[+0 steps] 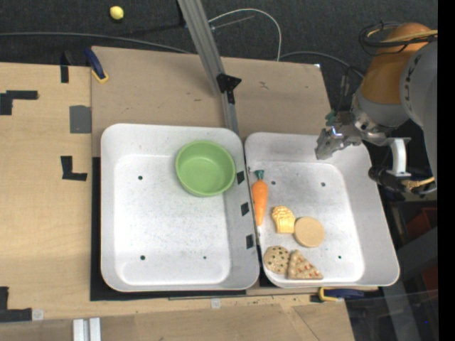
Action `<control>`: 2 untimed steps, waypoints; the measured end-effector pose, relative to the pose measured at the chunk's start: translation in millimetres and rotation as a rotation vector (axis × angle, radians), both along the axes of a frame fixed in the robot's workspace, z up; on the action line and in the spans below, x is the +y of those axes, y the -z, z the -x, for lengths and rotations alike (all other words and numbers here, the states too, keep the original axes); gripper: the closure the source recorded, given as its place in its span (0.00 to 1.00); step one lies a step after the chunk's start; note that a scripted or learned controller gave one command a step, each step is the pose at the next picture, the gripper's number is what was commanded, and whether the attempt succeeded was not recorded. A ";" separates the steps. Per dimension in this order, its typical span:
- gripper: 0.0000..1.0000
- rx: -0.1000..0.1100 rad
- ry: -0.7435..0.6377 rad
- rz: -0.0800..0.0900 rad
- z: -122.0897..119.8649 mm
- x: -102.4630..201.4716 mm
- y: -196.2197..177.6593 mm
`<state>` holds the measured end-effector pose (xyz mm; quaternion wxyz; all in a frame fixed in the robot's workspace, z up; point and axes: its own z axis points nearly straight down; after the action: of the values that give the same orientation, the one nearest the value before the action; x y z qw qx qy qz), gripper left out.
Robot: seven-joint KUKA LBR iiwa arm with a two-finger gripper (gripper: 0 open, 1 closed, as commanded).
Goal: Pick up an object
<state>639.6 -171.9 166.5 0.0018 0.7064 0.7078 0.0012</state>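
Carrot [259,201], orange with a green top, lies lengthwise along the nine o'clock wall of the right bin [355,212]. Toward that bin's six o'clock sit a yellow waffle piece [283,219], a tan round biscuit [309,232], a speckled cookie [276,259] and a pizza slice [303,268]. The left bin [142,212] holds a green bowl [205,168] at its one o'clock. The gripper [328,145] hangs over the right bin's twelve o'clock rim; whether clenched or released I cannot tell.
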 end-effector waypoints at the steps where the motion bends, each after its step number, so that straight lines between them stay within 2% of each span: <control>1: 1.00 0.000 0.000 0.001 -1.2 0.2 -53.3; 2: 1.00 0.004 -0.004 -0.003 10.7 49.2 -64.7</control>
<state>628.9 -122.8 231.2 -0.0008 0.7051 0.7091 0.0006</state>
